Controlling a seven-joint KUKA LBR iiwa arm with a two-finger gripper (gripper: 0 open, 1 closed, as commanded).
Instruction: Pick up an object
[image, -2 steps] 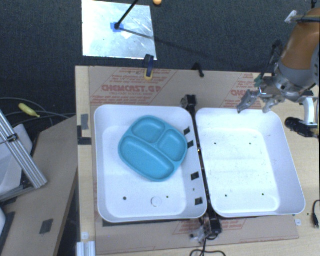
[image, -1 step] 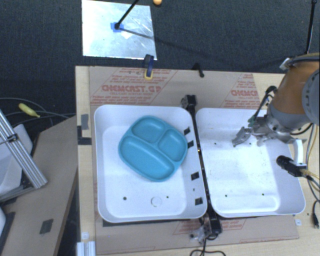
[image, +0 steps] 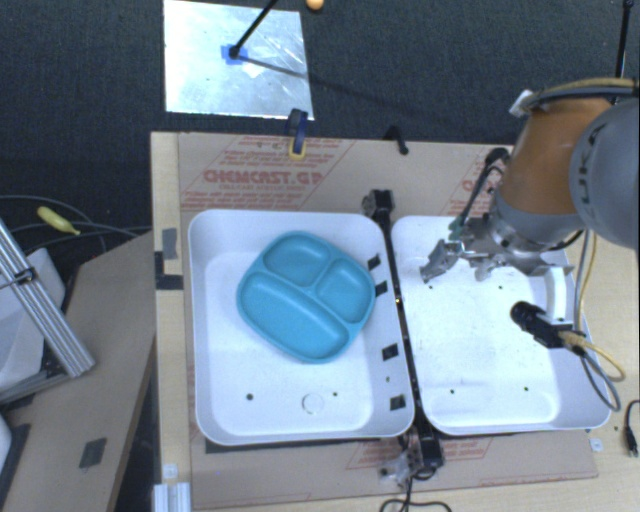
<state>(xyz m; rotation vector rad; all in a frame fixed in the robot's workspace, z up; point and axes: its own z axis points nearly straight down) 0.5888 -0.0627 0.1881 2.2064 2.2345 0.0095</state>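
Brown cardboard printed with red lettering covers the tabletop (image: 250, 165) beneath two shallow, glossy white plastic bins. Toward 9 o'clock, the left bin (image: 225, 400) holds a smooth blue plate (image: 305, 295) with rounded corners and three compartments, lying flat and tilted. Over the right bin (image: 480, 390), toward 2 o'clock, the jaws (image: 437, 264) hang grasping nothing; whether released or clenched, I cannot tell.

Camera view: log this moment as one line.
arm: over right bin | gripper: near its upper left, nothing seen held | blue plate: left bin, untouched
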